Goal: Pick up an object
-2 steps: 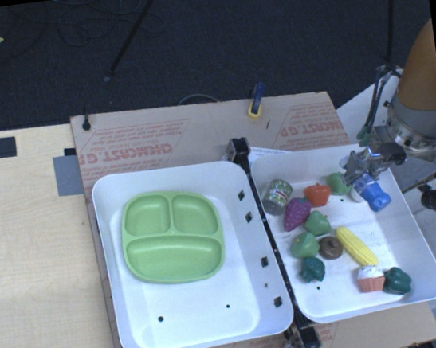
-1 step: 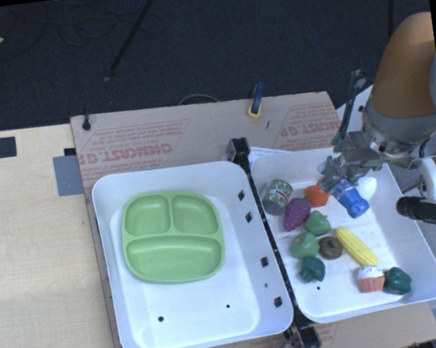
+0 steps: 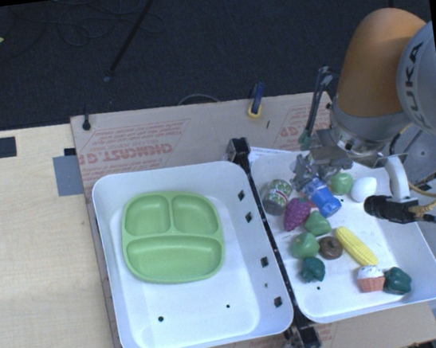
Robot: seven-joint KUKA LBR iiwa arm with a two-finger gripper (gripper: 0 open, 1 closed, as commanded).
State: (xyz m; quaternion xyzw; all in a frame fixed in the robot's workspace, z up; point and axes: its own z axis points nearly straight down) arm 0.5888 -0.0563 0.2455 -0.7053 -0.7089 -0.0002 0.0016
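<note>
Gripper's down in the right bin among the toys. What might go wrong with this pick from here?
1. The gripper sits over a tight cluster: the blue plastic block, purple toy grapes and round grey-green ball lie close together, so it may nudge or catch two.
2. The small white egg and yellow toy corn cob look rounded and could roll if bumped.

Toys crowd my right bin (image 3: 423, 261) around the purple grapes (image 3: 297, 213); the left bin (image 3: 198, 317) lies open below its green plate (image 3: 172, 236).

Fixed overhead view, slanted, both bins (image 3: 197, 337)
</note>
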